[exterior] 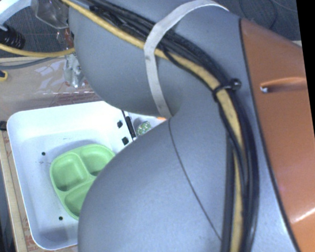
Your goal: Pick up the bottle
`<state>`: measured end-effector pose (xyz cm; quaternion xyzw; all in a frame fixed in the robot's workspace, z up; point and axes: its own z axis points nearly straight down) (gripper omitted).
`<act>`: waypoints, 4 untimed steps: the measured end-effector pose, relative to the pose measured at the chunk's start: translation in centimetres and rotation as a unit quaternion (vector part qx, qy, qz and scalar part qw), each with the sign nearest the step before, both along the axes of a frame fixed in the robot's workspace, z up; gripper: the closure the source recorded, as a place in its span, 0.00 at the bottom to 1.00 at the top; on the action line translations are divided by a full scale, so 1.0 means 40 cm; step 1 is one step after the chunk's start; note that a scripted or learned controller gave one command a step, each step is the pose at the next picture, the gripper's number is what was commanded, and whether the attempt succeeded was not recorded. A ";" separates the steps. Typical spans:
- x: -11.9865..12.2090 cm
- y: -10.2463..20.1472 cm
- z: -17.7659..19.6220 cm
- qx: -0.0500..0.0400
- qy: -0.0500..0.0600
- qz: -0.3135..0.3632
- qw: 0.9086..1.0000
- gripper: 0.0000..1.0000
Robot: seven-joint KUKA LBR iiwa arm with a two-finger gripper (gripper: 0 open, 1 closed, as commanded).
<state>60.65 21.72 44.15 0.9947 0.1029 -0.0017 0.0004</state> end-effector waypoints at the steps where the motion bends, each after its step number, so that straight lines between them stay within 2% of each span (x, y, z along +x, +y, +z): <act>1: 0.000 0.000 0.000 0.000 0.000 0.000 1.000 0.00; 2: 0.069 -0.077 -0.043 0.000 -0.001 0.000 1.000 0.00; 3: -0.123 0.007 -0.322 0.001 0.003 0.039 0.999 0.00; 4: -0.263 0.005 -0.655 0.001 0.003 0.073 0.997 0.00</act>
